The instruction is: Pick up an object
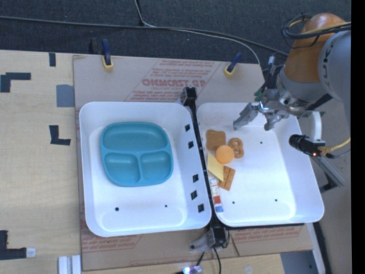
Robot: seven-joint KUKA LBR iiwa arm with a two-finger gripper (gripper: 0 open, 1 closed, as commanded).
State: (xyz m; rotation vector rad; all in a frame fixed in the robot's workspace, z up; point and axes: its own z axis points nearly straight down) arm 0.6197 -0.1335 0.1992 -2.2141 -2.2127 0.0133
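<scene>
My gripper [254, 121] hangs over the back of the right bin [268, 193], its two fingers spread apart with nothing between them. Just left and in front of it lie the small food items: a brown square cookie [215, 138], an orange ball [224, 154], a pretzel [236, 147], a yellow cheese slice [214, 167] and a brown cracker [227, 178]. The gripper touches none of them.
The left bin [91, 210] holds a teal divided plate [137, 153]. A small tube-like item [216, 195] lies along the right bin's left wall. A black divider [195, 147] runs between the bins. Two clamps [106, 55] stand at the bench's back.
</scene>
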